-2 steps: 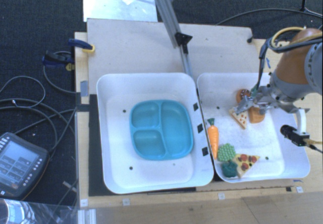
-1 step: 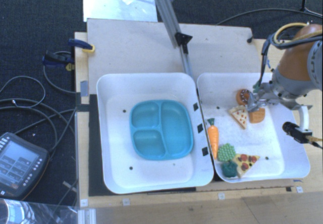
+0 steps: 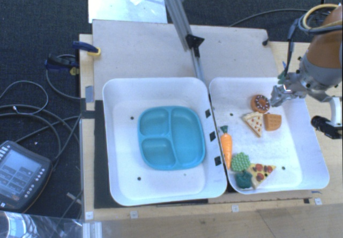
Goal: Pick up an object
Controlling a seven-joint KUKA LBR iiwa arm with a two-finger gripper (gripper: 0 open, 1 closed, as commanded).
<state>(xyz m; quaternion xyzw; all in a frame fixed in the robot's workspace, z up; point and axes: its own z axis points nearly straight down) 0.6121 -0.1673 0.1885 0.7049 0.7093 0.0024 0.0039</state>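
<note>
Hand (image 3: 277,95) hovers just right of the doughnut (image 3: 260,103) in the right bin (image 3: 313,170); opening indeterminate. Doughnut judged light, rigid, smooth: grip across its outer rim.

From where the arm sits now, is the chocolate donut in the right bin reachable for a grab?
Probably yes. The gripper hangs just right of the donut, nothing lies between them, and the donut's top is uncovered; the sandwich wedge and waffle piece sit just below it.
</note>
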